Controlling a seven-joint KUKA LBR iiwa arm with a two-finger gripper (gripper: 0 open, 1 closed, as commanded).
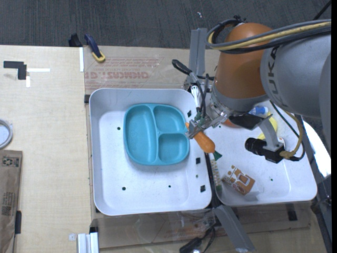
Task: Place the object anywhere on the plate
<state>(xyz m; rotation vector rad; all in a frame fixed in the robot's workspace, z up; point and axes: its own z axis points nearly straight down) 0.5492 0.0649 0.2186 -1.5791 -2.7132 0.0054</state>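
Arm comes in from the right, orange band above the wrist, gripper (197, 124) down at the seam between the two white bins. Jaws are pinched on the upper end of an orange carrot-shaped object (203, 140), which hangs tilted, green tip low and to the right, over the divider just beside the plate's right edge. Carrot is not over the plate. Blue three-compartment plate (156, 134) sits in the left bin (105, 194), toward its upper middle, flat. Right bin (284, 191) holds a small brown-and-white item (239, 180) near its lower left, well apart from the carrot, plus something blue and yellow (261, 111) mostly hidden under the wrist; can't tell what it is. Black cabling and a black fitting (263, 147) hang off the arm over the right bin. Desk (42, 141) is light wood.
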